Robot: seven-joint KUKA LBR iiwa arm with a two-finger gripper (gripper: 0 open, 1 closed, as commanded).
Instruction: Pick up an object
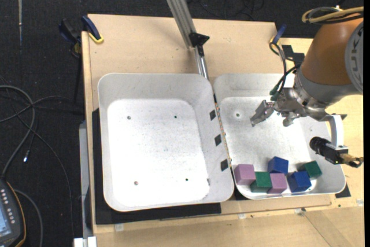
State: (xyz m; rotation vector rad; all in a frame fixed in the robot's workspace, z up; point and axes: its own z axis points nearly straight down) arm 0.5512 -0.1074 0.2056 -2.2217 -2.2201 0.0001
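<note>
While the gripper [272, 114] hovers centre-right with jaws apart and empty, the approach step requires descent toward the blue block [278, 165] at lower right.

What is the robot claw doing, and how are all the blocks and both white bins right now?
Gripper: up over the right bin, holding nothing.
Blocks: purple, green and blue, bunched in the right bin's near corner.
Right bin: holds all the blocks.
Left bin: no blocks inside.
</note>
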